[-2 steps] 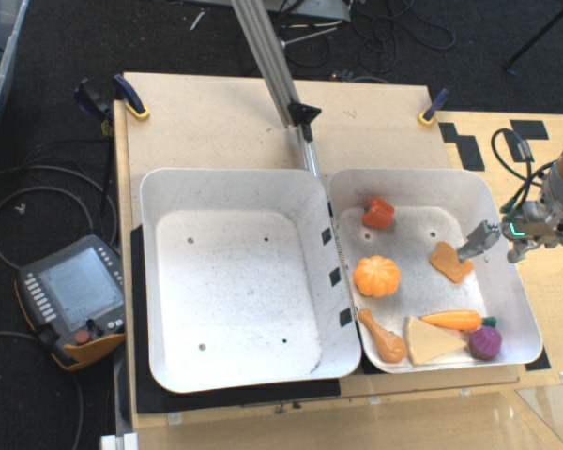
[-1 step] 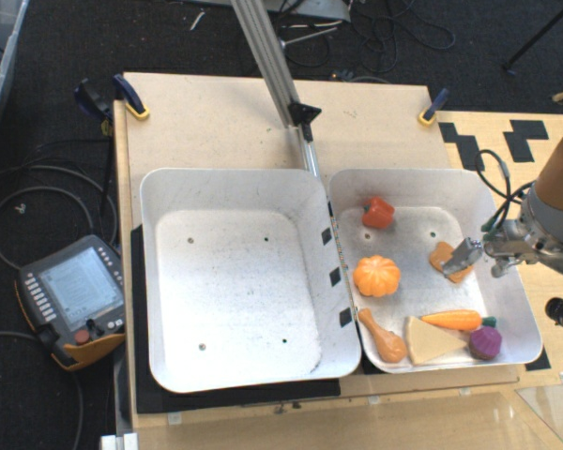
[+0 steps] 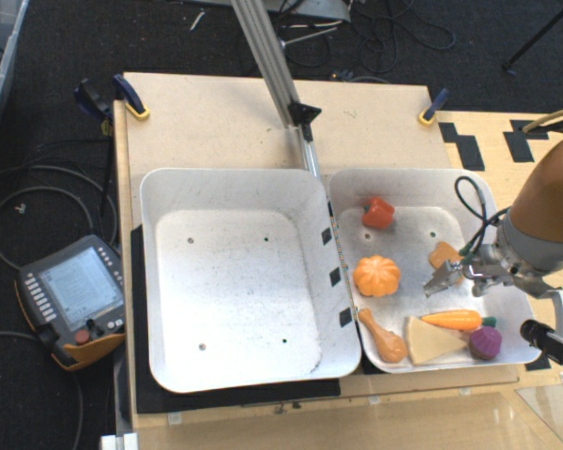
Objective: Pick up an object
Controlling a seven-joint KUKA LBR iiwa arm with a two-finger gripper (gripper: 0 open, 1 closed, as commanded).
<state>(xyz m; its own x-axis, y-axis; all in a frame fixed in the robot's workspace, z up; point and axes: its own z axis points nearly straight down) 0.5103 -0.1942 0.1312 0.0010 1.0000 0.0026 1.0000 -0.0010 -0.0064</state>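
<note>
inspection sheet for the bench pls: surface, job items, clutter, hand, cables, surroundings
Surface: wooden bench bearing left bin and right bin, side by side.
Job's things: all in the right bin: red pepper, small pumpkin, drumstick, cheese wedge, carrot resting on the wedge, purple piece, orange-brown piece.
Clutter: nothing seen.
Hand: hand low over the right bin, next to the orange-brown piece; grip state cannot be judged.
Cables: black loop at the wrist; loose cables on the floor.
Surroundings: teach pendant left of the bench; clamps at the back corners.
</note>
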